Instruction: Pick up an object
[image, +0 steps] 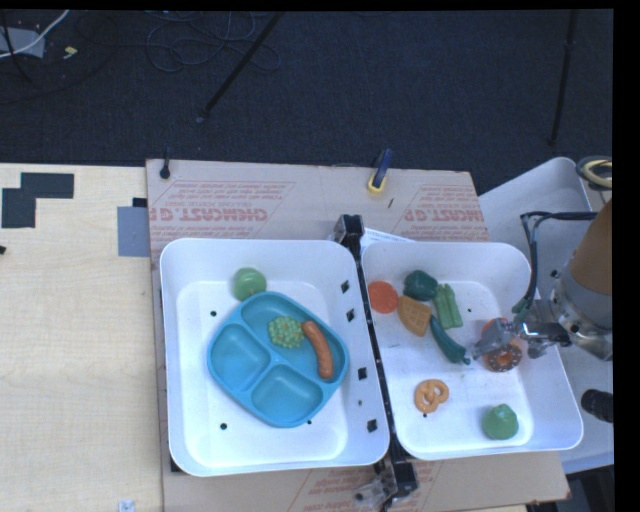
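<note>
- Your gripper (497, 343) sits low at the 3 o'clock side of the right bin (545, 432), right over a small reddish-brown toy (503, 357) that lies against its tip
- You cannot tell how far the jaws stand apart; metal and toy blur together there, so don't count the toy as held
- Judge the toy as light, hard plastic, likely smooth and prone to slip or roll; take it across its narrow middle, not by an edge
- A dark green vegetable (447, 342) lies just beside it at 9 o'clock, close enough to get nudged
- Easier options if this one slides: the pretzel (432, 395) at 7 o'clock of the gripper, or the green lump (500, 421) at 6 o'clock, both well apart from their neighbours
- The left bin (190, 440) carries a blue tray (240, 362) with a sausage (318, 347) on it
</note>
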